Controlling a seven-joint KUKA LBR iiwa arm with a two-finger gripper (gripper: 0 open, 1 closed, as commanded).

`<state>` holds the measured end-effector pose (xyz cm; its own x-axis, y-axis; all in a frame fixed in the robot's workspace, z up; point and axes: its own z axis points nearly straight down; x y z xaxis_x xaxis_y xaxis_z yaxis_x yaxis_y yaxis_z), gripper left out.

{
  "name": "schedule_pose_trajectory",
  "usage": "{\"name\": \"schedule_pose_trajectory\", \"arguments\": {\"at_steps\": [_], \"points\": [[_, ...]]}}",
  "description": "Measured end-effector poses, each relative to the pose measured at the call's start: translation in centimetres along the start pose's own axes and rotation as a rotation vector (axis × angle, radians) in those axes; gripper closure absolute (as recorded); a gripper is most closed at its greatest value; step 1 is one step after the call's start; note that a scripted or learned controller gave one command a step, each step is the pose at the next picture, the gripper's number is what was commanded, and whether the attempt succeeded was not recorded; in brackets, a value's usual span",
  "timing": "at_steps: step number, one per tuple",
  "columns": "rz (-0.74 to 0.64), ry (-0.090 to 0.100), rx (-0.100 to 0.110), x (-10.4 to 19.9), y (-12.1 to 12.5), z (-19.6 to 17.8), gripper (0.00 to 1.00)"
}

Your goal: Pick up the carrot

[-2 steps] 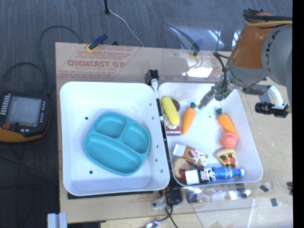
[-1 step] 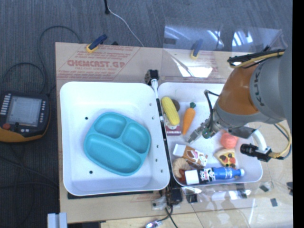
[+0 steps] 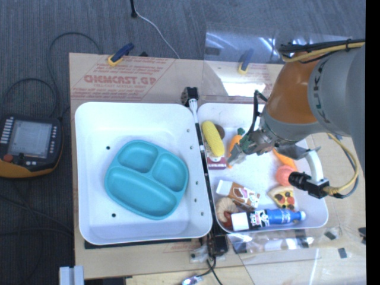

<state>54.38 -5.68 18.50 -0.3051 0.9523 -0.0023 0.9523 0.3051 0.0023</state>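
The carrot (image 3: pixel 236 141), a small orange piece with a green top, lies in the right bin (image 3: pixel 261 166) just right of a yellow corn cob (image 3: pixel 212 138). My gripper (image 3: pixel 237 152) hangs low over the bin's upper left part, its tip right at the carrot's lower end. The gripper body covers part of the carrot, so I cannot tell whether they touch. The grey arm with its orange band (image 3: pixel 297 100) reaches in from the upper right.
The right bin also holds an orange wedge (image 3: pixel 287 157), a round peach-coloured fruit (image 3: pixel 284 174), a pizza slice (image 3: pixel 283 198), a brown packet (image 3: pixel 243 193) and a blue bottle (image 3: pixel 270 218) along the front wall. A blue sectioned plate (image 3: pixel 147 178) lies in the left bin (image 3: pixel 95 123).
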Motion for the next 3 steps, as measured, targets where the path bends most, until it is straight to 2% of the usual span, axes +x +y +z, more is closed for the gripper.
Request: {"name": "schedule_pose_trajectory", "arguments": {"at_steps": [1,2,3], "points": [[0.148,0.003,0.005,10.2,6.7,0.3,1.00],[-0.027,-0.005,-0.002,3.6,12.1,-6.7,1.00],[-0.246,-0.001,0.005,-0.4,4.8,-6.2,1.00]]}}
